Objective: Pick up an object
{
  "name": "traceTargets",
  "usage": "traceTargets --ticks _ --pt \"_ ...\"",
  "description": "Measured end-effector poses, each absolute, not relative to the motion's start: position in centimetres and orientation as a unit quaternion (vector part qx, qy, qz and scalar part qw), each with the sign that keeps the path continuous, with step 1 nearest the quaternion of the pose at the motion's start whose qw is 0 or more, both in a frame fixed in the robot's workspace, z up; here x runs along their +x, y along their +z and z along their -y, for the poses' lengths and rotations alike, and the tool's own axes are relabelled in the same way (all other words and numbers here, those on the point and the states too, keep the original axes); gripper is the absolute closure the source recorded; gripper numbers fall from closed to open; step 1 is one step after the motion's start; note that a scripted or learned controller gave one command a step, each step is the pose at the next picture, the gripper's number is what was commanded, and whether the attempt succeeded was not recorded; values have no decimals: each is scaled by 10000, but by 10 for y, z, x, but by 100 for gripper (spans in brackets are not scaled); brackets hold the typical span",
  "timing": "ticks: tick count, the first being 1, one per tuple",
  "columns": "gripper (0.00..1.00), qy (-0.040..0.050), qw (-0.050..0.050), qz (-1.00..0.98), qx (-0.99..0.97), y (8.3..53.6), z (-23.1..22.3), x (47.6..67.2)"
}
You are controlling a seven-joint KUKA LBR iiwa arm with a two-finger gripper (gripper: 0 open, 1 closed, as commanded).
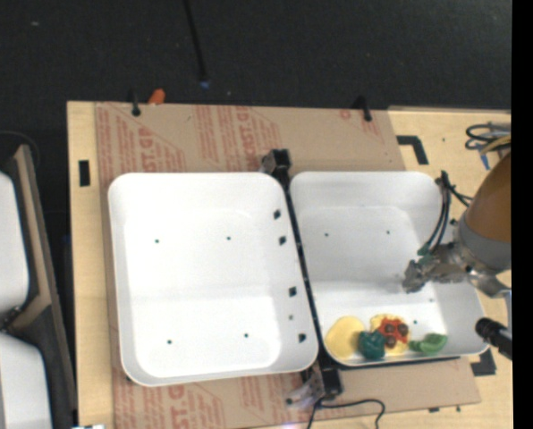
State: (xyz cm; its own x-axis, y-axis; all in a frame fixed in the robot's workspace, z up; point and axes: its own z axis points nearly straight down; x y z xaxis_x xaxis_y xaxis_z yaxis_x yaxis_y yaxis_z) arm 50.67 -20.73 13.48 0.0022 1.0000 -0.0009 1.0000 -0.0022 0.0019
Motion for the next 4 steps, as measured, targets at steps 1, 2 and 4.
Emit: traceTargets --ticks 1,2,4 --pt "100 10 20 -7071 7071 178 206 512" --pt "100 9 18 -7070 7072 211 206 513" --pt "100 6 -2 -7086 7056 204 99 545"
